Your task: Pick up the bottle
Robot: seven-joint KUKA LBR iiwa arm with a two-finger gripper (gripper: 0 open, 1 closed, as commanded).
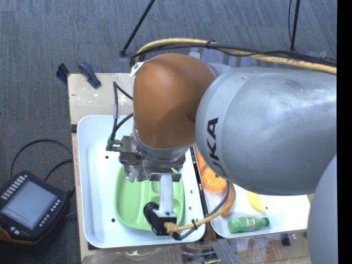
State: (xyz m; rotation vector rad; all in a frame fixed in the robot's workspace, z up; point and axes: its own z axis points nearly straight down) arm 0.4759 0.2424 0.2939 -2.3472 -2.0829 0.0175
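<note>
Arm: the arm (264,131) is seen reaching in from the view's right; its wrist is hung over the left bin (91,175).
Gripper: the gripper (144,168) is placed above the green tray (125,198) in that bin; how far it is open cannot be told, since it is hidden under the wrist; nothing is seen held.
Bottle: the green bottle (248,223) is found in the right bin (291,213), near the front rim; it is laid on its side.
Neighbours: a yellow thing (254,201) is noted just behind the bottle, apart from it; an orange thing (212,179) is partly covered by the arm.
Key relation: the bottle lies to the view's right of the gripper, across the divide between the bins; its long axis runs across the view, roughly along the front rim.
Judgement: the pick is not yet begun; a crossing to the right bin is required; closure across the short axis is advised.
</note>
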